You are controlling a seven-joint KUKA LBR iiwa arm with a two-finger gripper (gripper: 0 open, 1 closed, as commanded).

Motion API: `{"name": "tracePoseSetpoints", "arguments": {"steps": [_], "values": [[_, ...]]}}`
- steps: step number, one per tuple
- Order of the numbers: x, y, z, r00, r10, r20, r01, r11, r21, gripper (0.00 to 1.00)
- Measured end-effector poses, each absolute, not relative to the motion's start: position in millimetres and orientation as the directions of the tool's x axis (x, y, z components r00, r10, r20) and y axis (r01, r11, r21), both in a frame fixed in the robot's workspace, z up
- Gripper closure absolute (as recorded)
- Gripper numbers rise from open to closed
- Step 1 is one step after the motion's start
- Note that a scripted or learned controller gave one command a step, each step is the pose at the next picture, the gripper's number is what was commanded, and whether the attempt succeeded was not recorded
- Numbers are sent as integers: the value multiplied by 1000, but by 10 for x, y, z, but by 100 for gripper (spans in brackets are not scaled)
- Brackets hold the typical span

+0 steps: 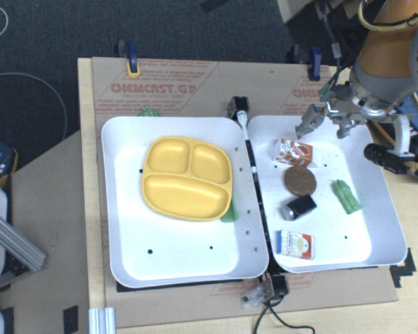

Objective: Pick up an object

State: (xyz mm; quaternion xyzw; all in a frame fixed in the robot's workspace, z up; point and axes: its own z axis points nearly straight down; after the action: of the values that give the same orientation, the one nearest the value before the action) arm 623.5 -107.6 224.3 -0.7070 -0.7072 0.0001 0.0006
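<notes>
I see the gripper (329, 120) hanging with jaws spread and nothing between them over the far edge of the right bin (376, 239), the red-and-white packet (294, 152) lying just below-left of it, its long axis running across the bin.

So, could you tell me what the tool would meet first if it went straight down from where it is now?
Probably the bare floor of the right bin near its far edge; the open tool hangs just beyond the red-and-white packet, though depth is unclear.
</notes>
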Motion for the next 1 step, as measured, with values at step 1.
{"name": "tracePoseSetpoints", "arguments": {"steps": [1], "values": [[6021, -992, 779, 2, 1000, 2, 1000, -2, -7, 0]]}}
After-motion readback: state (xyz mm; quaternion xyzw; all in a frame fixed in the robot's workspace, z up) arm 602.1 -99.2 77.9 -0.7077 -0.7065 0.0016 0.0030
